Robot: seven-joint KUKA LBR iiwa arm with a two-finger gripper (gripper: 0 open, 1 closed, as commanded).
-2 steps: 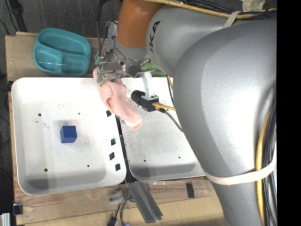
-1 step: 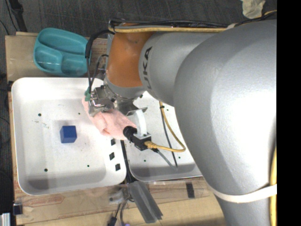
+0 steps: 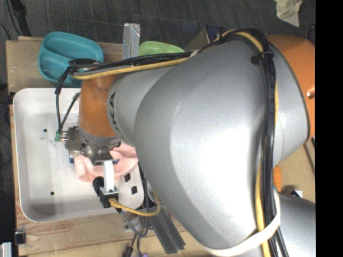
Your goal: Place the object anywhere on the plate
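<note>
Camera view: a pink cloth (image 3: 88,167), soft, light and limp by its look, is best pinched at a raised fold. It is seen crumpled, pale pink, in the left bin (image 3: 32,143), directly under the gripper (image 3: 99,157), whose state cannot be told. A teal bowl (image 3: 67,55) is set beyond.

At my ten o'clock a teal plastic piece (image 3: 68,55) sits on the bench edge beyond the white bin (image 3: 32,143). A green item (image 3: 158,48) peeks out at twelve. A crumpled pale rag (image 3: 286,7) lies on the floor at two o'clock.
</note>
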